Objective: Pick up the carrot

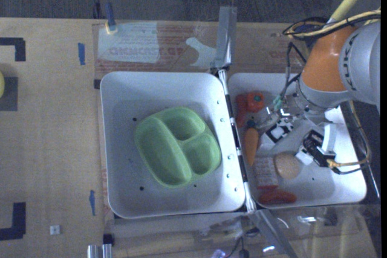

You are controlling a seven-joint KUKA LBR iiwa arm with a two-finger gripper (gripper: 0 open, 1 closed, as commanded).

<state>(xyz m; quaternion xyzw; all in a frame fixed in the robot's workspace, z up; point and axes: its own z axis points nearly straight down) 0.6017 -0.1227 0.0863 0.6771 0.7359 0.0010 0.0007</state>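
The two-finger gripper (pixel 279 125) hangs right of centre in the frame, low over the right white bin (pixel 354 190), below the grey arm with its orange band (pixel 329 66), which comes in from the upper right. It is a tangle of dark and white parts from this angle, and I cannot tell how wide it stands; nothing is visibly caught in it. It sits just beside the task's thing, which suggests the arm is lining up a grasp.

The slim orange carrot (pixel 251 145) lies just left of the gripper, lengthwise along the bin's left wall, its top end toward the upper frame. It looks apart from the gripper, though the gap is slight. Lying so close to the wall, it probably leaves little room for a finger on that side, so a grasp could slip or push it against the rim.

Around it, in the same bin: a red block-like item with a green spot (pixel 249 102) above, a round tan ball-like object (pixel 287 166) to the lower right, and a flat red piece (pixel 277 196) near the bottom edge.

Further left, the other white bin (pixel 121 190) holds a green plastic plate with three compartments (pixel 177 146), well apart from the work. Both bins rest on the light wooden table (pixel 48 148).
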